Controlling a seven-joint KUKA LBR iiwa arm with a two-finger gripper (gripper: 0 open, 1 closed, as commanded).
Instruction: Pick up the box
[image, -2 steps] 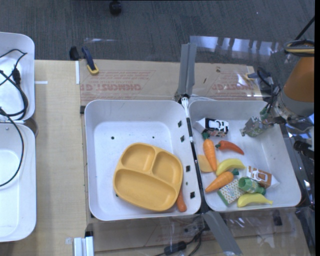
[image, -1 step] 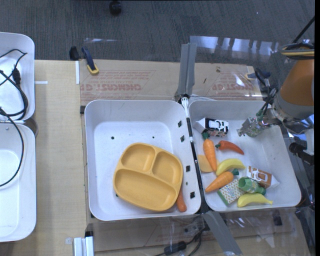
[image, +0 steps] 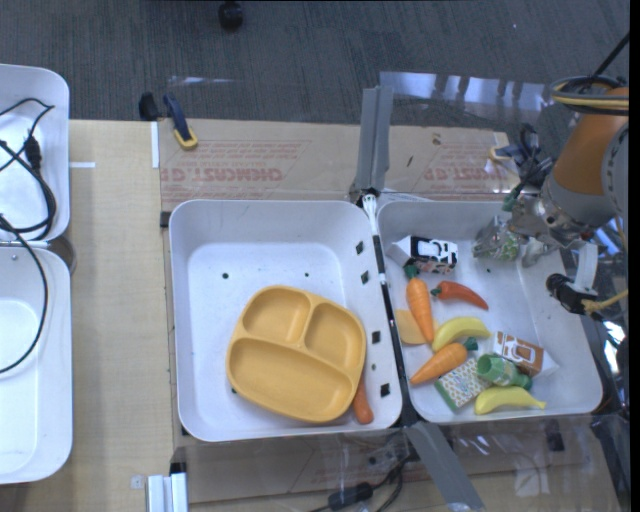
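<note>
Rightward, bin (image: 590, 385) holds box (image: 519, 352), carrots, bananas; gripper (image: 510, 240) perhaps above.

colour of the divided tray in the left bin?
Yellow-orange, plain, no pattern. The divided tray shows clearly in the camera view.

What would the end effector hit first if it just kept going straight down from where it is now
Most likely the bare floor of the right bin near its back corner. The end effector hangs there, behind the red pepper and well away from the box. Depth is hard to judge.
</note>
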